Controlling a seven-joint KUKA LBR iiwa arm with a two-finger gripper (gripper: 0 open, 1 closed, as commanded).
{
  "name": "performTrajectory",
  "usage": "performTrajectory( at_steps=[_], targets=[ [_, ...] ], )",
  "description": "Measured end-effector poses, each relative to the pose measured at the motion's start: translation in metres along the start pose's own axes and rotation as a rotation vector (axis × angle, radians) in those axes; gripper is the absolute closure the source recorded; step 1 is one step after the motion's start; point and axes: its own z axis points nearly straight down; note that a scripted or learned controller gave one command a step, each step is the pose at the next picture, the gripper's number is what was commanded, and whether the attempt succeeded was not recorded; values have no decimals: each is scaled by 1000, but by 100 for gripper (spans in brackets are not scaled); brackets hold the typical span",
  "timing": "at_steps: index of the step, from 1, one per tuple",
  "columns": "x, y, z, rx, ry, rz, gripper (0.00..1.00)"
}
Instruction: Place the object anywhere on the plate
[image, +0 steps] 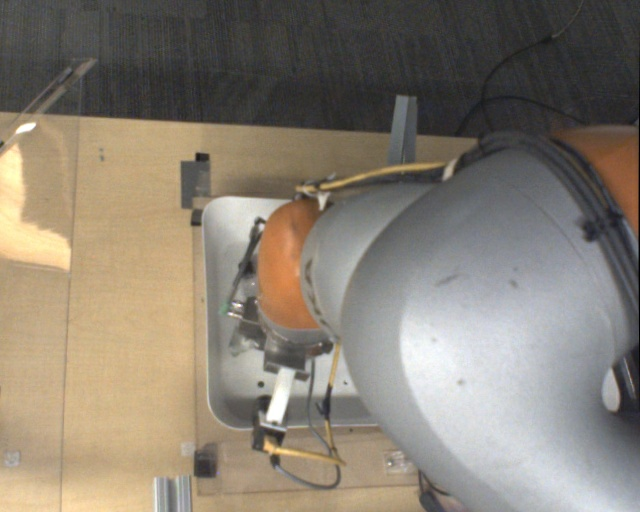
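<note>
One shallow white bin (222, 300) visible under bulky grey arm (480, 320); object and plate hidden beneath arm, whereabouts cannot tell. Pincer (240, 300) low over bin's left part, below orange wrist band (280, 270); state cannot tell. Judgement: to do step well, confirm grasp, lift clear of bin wall, lower straight onto plate. Pale wooden worktop (110, 330) around bin. No readable writing or labels.

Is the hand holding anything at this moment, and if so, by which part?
It cannot be told. The arm covers most of the bin, and the hand below the orange band is too hidden to show anything between it.
</note>
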Motion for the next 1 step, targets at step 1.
performTrajectory(
  at_steps=[1],
  targets=[
    [0, 2, -11, -3, 2, 4, 100]
  ],
)
